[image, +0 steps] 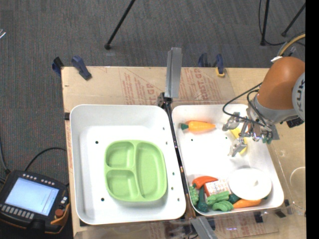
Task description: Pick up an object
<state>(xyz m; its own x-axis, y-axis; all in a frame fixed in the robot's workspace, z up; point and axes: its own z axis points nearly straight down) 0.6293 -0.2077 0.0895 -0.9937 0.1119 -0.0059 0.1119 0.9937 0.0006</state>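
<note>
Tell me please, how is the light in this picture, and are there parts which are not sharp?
Camera view: light is even and soft, with faint shadows inside the left shallow white bin; the green divided plastic plate is sharp; the orange toy carrot is clear; the tool looks slightly blurred and its fingers are hard to separate; the round white lid is nearly washed out against the right bin.

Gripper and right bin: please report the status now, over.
Gripper low in right bin, over a yellow piece; grasp not confirmed. Carrot apart, upper left. White plate and toy pile crowd the near end.
</note>
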